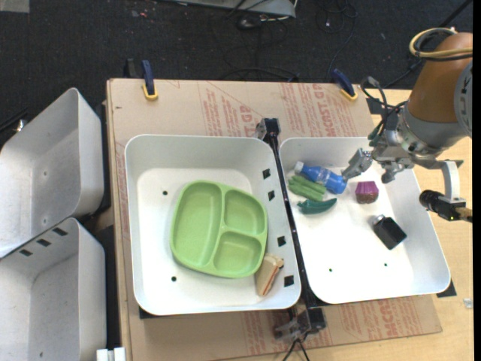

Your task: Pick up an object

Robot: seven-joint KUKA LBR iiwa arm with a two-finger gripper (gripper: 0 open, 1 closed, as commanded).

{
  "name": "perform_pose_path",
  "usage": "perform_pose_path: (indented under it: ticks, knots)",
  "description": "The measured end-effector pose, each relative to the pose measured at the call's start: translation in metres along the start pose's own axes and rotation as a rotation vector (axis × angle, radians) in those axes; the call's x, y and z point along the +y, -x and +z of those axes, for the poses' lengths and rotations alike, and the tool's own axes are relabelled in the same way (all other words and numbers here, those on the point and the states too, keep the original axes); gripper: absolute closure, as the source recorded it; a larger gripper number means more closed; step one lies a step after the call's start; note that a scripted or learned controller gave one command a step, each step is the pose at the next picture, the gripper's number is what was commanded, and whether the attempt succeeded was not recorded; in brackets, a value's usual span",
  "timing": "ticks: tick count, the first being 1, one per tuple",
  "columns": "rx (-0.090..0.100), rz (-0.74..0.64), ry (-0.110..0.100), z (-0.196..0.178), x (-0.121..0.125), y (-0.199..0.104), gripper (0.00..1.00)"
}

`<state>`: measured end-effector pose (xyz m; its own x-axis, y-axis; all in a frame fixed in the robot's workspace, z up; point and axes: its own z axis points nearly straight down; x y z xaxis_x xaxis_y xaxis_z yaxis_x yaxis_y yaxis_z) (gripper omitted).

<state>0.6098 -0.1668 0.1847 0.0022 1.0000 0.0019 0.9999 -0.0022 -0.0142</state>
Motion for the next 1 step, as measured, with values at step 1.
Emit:
perform_pose_path:
  ticks: [1]
  knots:
    - [-0.002, -0.003, 0.014, -0.0089, 0.0032, -0.0006, 0.00]
